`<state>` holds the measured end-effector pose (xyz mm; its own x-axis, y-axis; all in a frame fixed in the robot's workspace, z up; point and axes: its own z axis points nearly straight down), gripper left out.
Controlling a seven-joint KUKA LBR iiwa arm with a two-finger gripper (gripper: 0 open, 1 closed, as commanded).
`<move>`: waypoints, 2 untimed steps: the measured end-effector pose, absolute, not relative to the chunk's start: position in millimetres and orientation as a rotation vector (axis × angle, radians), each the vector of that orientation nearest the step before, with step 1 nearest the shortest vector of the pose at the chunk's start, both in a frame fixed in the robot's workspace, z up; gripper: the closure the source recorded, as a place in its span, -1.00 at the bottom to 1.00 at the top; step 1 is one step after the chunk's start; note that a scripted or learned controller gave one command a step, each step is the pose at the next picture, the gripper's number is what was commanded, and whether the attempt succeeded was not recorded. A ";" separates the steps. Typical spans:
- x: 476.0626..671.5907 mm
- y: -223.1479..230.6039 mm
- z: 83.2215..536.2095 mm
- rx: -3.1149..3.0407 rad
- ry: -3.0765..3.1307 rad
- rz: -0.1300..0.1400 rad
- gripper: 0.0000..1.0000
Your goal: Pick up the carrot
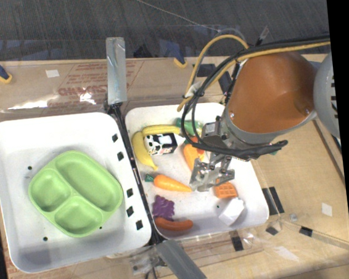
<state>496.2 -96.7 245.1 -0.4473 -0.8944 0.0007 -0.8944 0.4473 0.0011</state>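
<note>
In the right bin (253,177), toward its middle, the carrot (170,183) lies flat: orange, tapered, green stub at its left end, tip pointing right & slightly toward the bin's near edge. The pincer (210,176) sits just right of that tip, low over the bin floor, under the arm (269,98) w/ its orange band. Can't tell its state; the metal parts blur together from this angle, and nothing shows clamped in it.

Around the carrot: banana (145,146) along the left wall toward the far edge, a black-and-white toy (161,144) tucked against it, a second orange veg (192,155) near the pincer's far side, a purple item (163,205) and a reddish sausage (173,226) toward the near-left corner, an orange waffle piece (226,191) and a white block (231,211) toward the near-right. The left bin (9,184) carries a green divided plate (75,192).

Doing the step well, my read: the pincer looks offset to the right of the carrot, so shift left to mid-body, turn the jaws across the short axis, come straight down, close on the thick part, not the slippery tip. Watch the other orange veg; easy to grab by mistake.

Writing: faint reddish print on the plastic sheet at the table's far edge, not legible. No brand readable on the toy.
</note>
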 end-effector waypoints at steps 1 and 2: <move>513.5 -212.6 248.8 1.937 -2.474 0.003 1.00; 508.4 -210.1 388.5 2.313 -2.130 0.011 1.00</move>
<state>508.4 -210.1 388.5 0.0820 -0.9966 0.0032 -0.9966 -0.0820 -0.0072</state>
